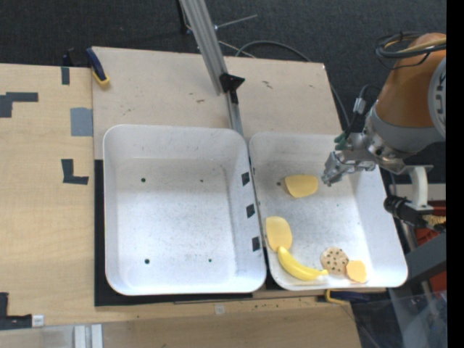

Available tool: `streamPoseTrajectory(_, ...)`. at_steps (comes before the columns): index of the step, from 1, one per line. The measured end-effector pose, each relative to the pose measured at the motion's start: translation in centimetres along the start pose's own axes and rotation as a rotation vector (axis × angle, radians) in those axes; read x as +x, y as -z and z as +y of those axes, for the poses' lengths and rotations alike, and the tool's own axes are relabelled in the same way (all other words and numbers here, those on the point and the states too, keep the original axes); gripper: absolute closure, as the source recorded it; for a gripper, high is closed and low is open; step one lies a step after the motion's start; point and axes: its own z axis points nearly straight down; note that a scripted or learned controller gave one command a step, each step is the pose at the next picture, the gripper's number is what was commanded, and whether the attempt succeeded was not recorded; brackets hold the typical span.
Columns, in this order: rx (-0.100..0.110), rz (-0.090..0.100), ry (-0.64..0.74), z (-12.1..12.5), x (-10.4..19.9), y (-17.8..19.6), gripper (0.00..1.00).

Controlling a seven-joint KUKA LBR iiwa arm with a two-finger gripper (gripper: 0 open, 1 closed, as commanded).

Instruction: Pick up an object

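In the right bin [377,216] lie several toy foods. A pale yellow rounded piece [301,186] sits near the bin's middle, toward its far side. A yellow disc [278,232] and a banana [297,266] rest by the near left corner. A brown cookie [334,259] and an orange piece [356,271] lie near the front wall. My gripper [332,175] hangs over the right bin, just right of the pale yellow piece, with nothing seen between its fingers.
The left bin [123,216] lies beside the right one, sharing a divider with black clips [249,210]. A metal pole [206,38] slants up from the far edge between the bins. Cables trail on the bench at the back.
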Motion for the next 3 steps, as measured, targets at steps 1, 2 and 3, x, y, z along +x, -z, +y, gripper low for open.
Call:
streamPoseTrajectory(1, 0.003, 0.0, 0.0, 1.7, 4.2, -0.6, 1.0)
streamPoseTrajectory(2, 0.003, 0.001, 0.004, 2.6, 9.4, -1.6, 1.0)
streamPoseTrajectory(3, 0.001, 0.002, 0.006, 3.8, 15.0, -0.7, 1.0)
